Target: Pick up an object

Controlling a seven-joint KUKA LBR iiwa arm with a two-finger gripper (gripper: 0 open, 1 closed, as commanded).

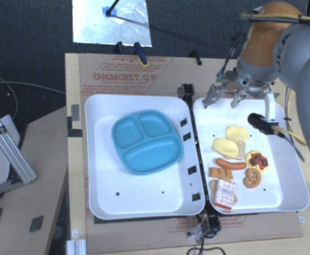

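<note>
Above the right bin's (pixel 295 193) far edge, the tool (pixel 225 95) hangs with fingers spread, gripping nothing. The approach appears only begun. A likely target, the sausage (pixel 231 164), lies mid-bin, long axis running left-right, tilted slightly. The next move calls for descending and closing across its short width. Beside it, the left bin holds a blue tray (pixel 147 141).

From where I stand, the gripper (pixel 225 95) hangs at twelve o'clock over the right bin (pixel 293 195), its fingers spread apart and holding nothing. Toy food lies below it: two yellow pieces (pixel 230 141), a sausage (pixel 231 164), a pretzel (pixel 252 178) and a small packet (pixel 224 193) at six o'clock. The left bin (pixel 99 195) holds a blue divided plate (pixel 147 141).
</note>
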